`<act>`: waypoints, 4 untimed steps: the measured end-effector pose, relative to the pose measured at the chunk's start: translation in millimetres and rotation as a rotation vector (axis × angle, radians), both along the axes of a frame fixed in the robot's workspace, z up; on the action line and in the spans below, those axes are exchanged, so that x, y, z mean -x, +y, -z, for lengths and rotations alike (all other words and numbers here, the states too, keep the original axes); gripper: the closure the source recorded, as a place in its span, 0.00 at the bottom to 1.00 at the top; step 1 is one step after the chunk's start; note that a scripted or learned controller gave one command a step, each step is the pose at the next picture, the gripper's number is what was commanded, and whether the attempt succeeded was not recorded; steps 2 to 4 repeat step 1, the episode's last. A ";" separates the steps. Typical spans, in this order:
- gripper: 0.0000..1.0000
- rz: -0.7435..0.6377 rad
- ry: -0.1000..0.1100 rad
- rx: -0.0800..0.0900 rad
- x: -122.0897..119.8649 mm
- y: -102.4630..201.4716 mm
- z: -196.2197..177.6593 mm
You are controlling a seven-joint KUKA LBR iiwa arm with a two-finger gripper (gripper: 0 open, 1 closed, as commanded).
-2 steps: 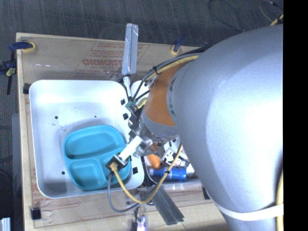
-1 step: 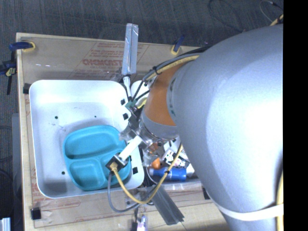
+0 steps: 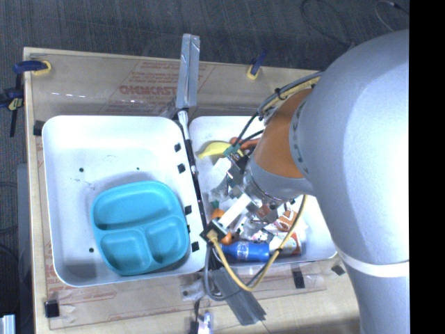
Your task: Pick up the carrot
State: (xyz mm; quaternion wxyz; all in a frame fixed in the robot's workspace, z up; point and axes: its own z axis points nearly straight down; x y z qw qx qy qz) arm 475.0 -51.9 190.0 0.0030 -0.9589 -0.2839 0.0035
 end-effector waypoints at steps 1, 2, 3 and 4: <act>0.00 -0.185 -0.021 0.006 -6.2 -50.5 95.7; 0.00 -0.185 -0.021 0.006 -6.2 -50.5 95.7; 0.00 -0.185 -0.021 0.006 -6.2 -50.5 95.7; 0.00 -0.185 -0.021 0.006 -6.2 -50.5 95.7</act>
